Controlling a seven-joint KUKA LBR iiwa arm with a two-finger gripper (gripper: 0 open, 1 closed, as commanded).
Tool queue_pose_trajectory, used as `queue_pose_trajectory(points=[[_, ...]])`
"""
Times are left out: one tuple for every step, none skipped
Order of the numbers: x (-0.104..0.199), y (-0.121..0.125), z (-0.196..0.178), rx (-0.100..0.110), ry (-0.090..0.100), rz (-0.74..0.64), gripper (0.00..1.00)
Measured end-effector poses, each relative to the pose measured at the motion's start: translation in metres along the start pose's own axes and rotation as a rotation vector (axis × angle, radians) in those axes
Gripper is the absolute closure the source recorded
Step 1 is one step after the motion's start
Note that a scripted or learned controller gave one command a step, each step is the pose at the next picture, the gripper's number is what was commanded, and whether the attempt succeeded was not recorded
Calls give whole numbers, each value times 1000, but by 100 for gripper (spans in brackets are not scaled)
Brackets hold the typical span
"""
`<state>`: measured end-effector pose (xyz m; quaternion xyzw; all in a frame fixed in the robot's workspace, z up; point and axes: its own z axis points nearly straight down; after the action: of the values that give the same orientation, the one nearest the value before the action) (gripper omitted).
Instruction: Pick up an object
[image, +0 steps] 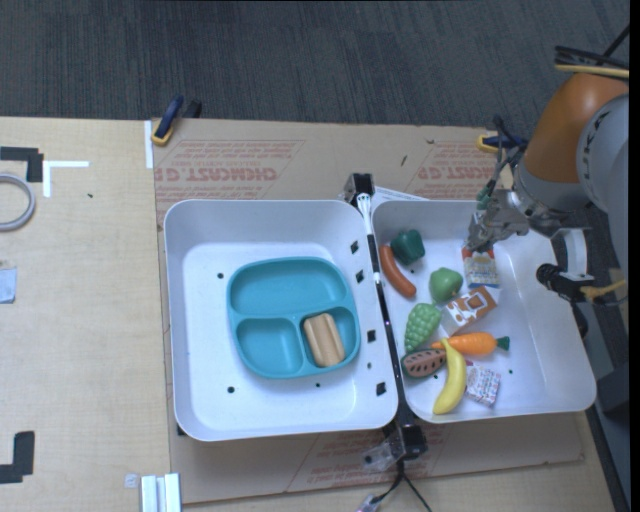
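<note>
My gripper hangs over the back of the right bin, just above a small white packet. Nothing shows between its fingers. Below it lie a light green round fruit, a small orange and white carton, a carrot, a banana, a green bumpy fruit, a brown oval piece and another white packet. Farther left are a red sausage and a dark green pepper.
The left bin holds a teal divided plate with a bread roll in its lower right compartment. The grey arm with its orange band reaches in from the right. Cardboard lies under both bins.
</note>
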<state>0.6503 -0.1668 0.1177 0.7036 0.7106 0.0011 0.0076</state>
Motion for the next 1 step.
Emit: queue_pose_trajectory(points=[[0,0,0,0,0,0,0]])
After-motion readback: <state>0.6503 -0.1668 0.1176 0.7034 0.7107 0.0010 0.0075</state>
